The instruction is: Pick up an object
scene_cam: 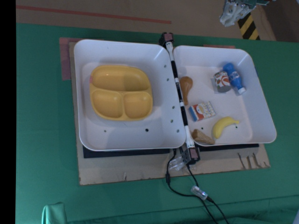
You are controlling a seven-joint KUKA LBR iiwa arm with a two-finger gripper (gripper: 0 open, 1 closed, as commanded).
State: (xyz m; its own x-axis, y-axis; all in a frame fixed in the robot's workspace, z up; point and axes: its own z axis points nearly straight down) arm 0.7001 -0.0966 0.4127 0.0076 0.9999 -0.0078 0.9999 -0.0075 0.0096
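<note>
The tool point(243, 3) hangs at the top right of the view, above the far right corner of the table point(42, 125), well apart from both bins; it looks pale and blurred, and I cannot tell how it stands, nor can anything be seen held in it. The table is covered with green cloth, and on it lies a brown cardboard sheet point(126, 169) that carries two shallow white bins side by side. The left bin point(84, 139) holds a yellow divided plate point(121, 92) with three compartments, placed nearer to the bin's left wall. The right bin point(261, 120) holds several small objects. Near its far right corner lies a blue bottle point(233, 77) with a white cap, touching a small can point(222, 81) with red and white print just beside it on the left. Near the left wall of this bin lies a brown wooden spoon-like object point(186, 87). A little box point(202, 111) with red, white and blue print lies near the middle. A yellow banana point(224, 126) lies near the front edge, and a brown piece point(202, 136), maybe bread, lies in the front left corner, just beside the banana. A black cable point(180, 185) runs from between the bins over the front edge of the cardboard.
</note>
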